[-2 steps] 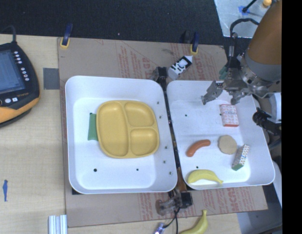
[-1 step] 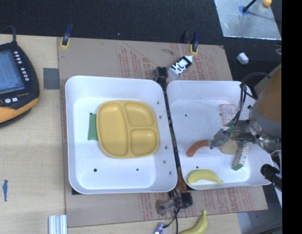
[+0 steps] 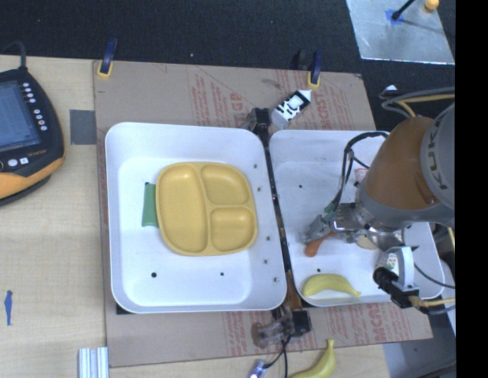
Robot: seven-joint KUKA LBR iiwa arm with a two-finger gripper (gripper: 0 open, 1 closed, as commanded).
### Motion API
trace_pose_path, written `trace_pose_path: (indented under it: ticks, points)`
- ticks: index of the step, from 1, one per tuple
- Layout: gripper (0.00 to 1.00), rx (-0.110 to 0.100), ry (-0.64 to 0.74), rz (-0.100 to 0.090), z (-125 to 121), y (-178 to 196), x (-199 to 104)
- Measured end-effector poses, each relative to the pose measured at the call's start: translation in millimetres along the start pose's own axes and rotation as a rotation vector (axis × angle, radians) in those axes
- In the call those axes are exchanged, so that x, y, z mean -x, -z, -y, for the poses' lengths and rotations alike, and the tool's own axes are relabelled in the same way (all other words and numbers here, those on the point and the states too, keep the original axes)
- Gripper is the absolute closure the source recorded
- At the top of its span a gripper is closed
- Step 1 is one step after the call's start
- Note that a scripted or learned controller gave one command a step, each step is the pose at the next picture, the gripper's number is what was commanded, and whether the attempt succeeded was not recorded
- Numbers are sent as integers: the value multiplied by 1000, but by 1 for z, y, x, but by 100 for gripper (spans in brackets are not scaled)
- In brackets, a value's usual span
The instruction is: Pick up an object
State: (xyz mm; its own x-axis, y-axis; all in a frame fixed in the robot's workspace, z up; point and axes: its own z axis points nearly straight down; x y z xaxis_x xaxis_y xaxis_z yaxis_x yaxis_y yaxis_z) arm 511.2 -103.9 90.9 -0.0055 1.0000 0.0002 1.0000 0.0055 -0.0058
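- Two white bins side by side on a cardboard sheet on the bench: left bin (image 3: pixel 118 211), right bin (image 3: pixel 307 152).
- Arm (image 3: pixel 405 176) comes in over the right bin's right edge, orange band above the wrist, cables looping off it.
- Gripper (image 3: pixel 317 231) sits low in the right bin, about mid-floor, pointing toward the divider between the bins.
- Gripper state: cannot tell, the tip is too small and cluttered to read.
- Orange piece (image 3: pixel 313 247) lies on the right bin floor just beside the gripper tip, on its near side. Touching or not: cannot tell. Nothing visibly gripped.
- Banana (image 3: pixel 330 287) lies flat near the right bin's front edge, toward the front-left corner, clear of the gripper.
- Left bin holds a yellow tray (image 3: pixel 206 207) with three compartments, roughly centred, slightly toward the back.
- Green item (image 3: pixel 149 205) pokes out from under the tray's left edge, flat on the bin floor.
- Second banana (image 3: pixel 319 363) lies outside the bins, on the bench past the cardboard's front edge, below the right bin.
- Pendant (image 3: pixel 20 136) with a screen sits at the bench's left edge, well apart from the bins.
- Blue clamps (image 3: pixel 107 57) pin the cardboard's back edge; a black-and-white tag (image 3: pixel 292 105) lies near the back, just above where the bins meet.
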Motion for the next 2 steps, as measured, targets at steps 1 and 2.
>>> trace_pose_path:
  ticks: [1,2]
  points:
    - [100,-1,5,1,0,10,1]
    - [100,2,-1,0,-45,101,-67]
